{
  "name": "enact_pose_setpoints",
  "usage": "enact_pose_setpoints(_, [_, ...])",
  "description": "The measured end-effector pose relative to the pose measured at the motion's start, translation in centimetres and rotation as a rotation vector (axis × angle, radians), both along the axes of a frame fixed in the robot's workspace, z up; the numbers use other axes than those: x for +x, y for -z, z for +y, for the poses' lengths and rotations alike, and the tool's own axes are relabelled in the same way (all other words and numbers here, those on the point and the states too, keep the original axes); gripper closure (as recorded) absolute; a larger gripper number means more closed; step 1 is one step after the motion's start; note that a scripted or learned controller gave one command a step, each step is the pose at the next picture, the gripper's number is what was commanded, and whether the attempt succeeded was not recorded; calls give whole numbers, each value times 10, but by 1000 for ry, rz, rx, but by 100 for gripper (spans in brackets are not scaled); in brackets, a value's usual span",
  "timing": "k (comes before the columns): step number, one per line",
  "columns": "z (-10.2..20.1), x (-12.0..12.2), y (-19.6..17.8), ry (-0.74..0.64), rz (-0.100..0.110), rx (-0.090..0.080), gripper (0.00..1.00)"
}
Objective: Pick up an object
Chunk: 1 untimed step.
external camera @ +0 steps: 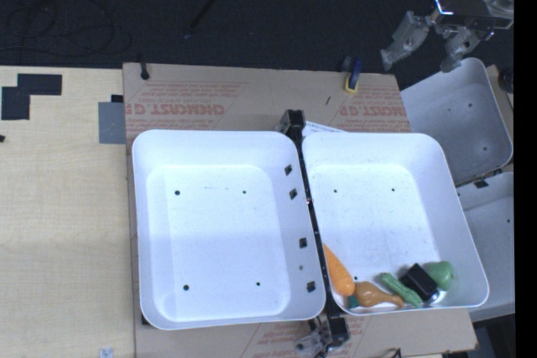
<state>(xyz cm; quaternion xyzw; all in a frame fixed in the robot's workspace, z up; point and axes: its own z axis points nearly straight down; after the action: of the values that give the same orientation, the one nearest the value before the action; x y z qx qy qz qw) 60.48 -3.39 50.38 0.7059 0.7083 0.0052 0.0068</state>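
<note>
Your gripper hangs spread above the bench's far right corner, nothing beneath its fingers. Well below it, the right shallow white plastic bin lies open; orange, tan, green and black items crowd only its near edge.

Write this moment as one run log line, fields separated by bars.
gripper: open, raised beyond the bins, holding nothing | right bin: orange piece, green piece, black piece in near corner | pick: not yet done

Even overhead light, bright white bins slightly glaring, dark background beyond, soft shadows, mildly grainy.
</note>
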Motion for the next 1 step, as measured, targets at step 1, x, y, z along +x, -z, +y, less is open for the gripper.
enact_pose_setpoints(1, [-58, 16, 251, 7, 36, 2, 0])
